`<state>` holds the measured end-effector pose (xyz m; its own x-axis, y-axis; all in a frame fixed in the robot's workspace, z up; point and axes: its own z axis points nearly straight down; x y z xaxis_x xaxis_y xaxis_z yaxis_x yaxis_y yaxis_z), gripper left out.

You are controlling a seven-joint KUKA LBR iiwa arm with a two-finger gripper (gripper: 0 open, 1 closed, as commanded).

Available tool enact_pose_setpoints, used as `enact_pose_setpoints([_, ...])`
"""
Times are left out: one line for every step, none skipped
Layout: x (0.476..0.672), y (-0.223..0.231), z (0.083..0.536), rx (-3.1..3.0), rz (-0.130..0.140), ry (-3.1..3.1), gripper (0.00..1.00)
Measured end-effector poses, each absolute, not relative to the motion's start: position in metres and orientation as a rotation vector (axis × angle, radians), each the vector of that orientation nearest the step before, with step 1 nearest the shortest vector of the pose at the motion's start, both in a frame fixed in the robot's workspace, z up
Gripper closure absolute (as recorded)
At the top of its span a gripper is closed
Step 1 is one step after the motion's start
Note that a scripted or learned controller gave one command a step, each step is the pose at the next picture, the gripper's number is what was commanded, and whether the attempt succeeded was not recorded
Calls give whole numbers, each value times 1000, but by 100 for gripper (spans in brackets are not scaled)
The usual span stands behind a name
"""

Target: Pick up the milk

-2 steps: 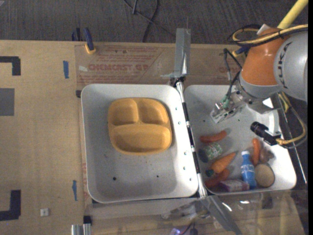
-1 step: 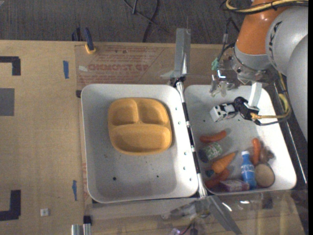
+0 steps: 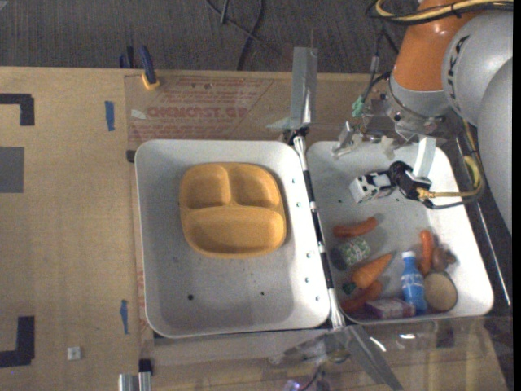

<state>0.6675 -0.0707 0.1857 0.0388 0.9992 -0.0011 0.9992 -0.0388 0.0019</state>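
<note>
Milk is most likely the small white carton with black patches. It lies on its side in the right bin, in the far half, well apart from the food pile at the near edge. Its long axis runs about left-right in view, right end tipped slightly toward the far wall.

The wrist hangs over the bin's far edge, so the milk sits just toward you and a little left of the jaws. That short offset is what the coming move turns on. You cannot tell whether the jaws are spread or pressed together, and nothing shows between them.

Writing: red print on the cardboard behind the left bin is too blurred to read. The milk's black marks give no legible brand. Blue bottle and purple box labels are also unreadable.
</note>
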Motion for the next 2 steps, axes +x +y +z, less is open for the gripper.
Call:
enact_pose_setpoints([643,-125,98,2011,8,2400,0])
enact_pose_setpoints([645,-125,111,2007,14,2393,100])
